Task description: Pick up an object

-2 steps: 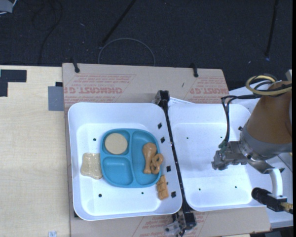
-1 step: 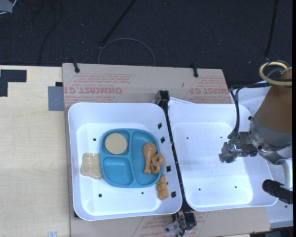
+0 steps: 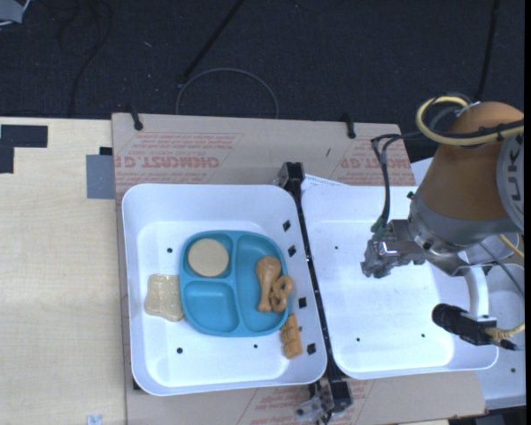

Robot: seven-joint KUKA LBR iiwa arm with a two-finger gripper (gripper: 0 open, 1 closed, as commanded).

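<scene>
Showing mirrored "CHEMCAST GP" print, cardboard (image 3: 214, 153) underlies both bins.

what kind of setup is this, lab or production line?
Most likely a robot lab test bench: two white bins clipped side by side on cardboard, toy food on a blue plate, loose cables on dark carpet, and the arm's hand over the right bin.

Glossy blue plastic tray (image 3: 214, 312) (smooth) in white plastic bin (image 3: 150, 211); matt wooden bench (image 3: 44, 282).

Arm (image 3: 465, 180) reaches in from right, claw (image 3: 378, 262) hanging low.
</scene>
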